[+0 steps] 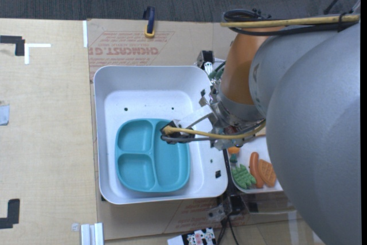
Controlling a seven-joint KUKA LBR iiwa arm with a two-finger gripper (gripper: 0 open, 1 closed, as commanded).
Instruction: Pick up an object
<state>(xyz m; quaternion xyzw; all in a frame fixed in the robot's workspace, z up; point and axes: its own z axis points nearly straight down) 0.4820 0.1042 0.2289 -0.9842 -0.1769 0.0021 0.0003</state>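
The gripper (214, 123) hangs low at the right side of the left bin (103, 123), and the wrist above it hides whether it is open or closed, so I cannot tell. Nothing can be seen in its grip.

The likeliest thing to pick is the teal divided plate (153, 156). It lies flat on the floor of the left bin, in the part nearer the camera, with its three compartments facing up. From the gripper it lies toward the view's left and a little nearer the camera, its right rim being the closest part. Lying flat, it probably offers only that rim to grip.

A small black bit (218, 174) sits on the bin floor just right of the plate. In the right bin (255, 149), a green toy (243, 176) and an orange toy (265, 172) lie side by side, close under the arm.
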